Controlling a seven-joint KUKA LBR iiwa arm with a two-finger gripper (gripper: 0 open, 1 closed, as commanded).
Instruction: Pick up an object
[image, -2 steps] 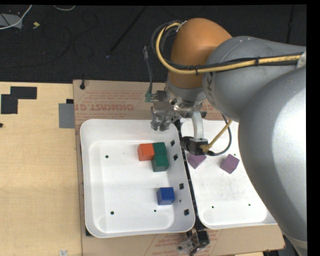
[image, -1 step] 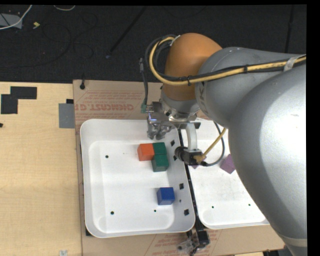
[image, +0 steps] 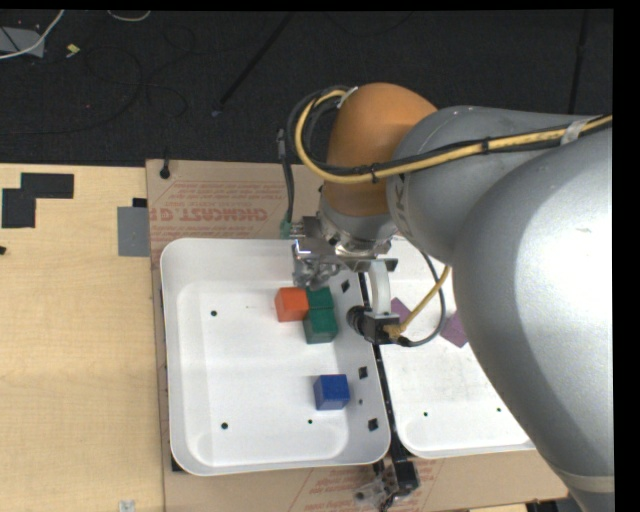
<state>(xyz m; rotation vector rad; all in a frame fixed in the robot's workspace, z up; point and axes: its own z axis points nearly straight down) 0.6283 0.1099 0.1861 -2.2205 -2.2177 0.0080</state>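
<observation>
Over left bin (image: 190, 400), gripper (image: 318, 272) just above orange cube (image: 291, 304) & green block (image: 321, 319) touching side by side, blue cube (image: 331, 391) apart nearer front, finger state can't tell

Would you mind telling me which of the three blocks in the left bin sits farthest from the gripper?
The blue block, alone near the bin's front; the orange block and green block sit together just below the gripper.

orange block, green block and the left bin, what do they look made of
Orange block and green block: likely painted wood or foam, given the matte, flat colour and no glare. Left bin: probably moulded plastic, smooth white with rounded corners and a raised rim.
</observation>
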